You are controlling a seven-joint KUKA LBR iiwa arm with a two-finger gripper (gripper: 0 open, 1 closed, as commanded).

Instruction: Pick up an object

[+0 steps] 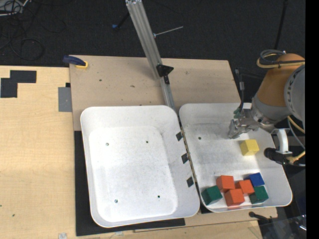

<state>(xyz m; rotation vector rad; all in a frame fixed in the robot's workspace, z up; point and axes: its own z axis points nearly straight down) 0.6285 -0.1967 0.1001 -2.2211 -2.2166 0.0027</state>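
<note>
Nearest the camera, below the gripper, orange (pixel 234 189), green (pixel 212 194) and blue (pixel 256 179) cubes cluster in the shallow white right bin (pixel 209 118); a small yellow cube (pixel 249 147) lies just beside the grey two-finger gripper (pixel 238 127). Whether that gripper is spread or pressed together cannot be told.

A pale wooden bench (pixel 30 148) fills the left side, with a tan board (pixel 129 81) lying across its far edge. Behind it the floor is dark, and a slanted aluminium rail (pixel 147 39) rises from the board.

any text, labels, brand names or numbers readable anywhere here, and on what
None: no readable text in the camera view.
The blocks, such as the yellow block and blue block, have plain faces.
Both white bins carry no print.
The arm's orange band and gripper show no legible marking.
</note>
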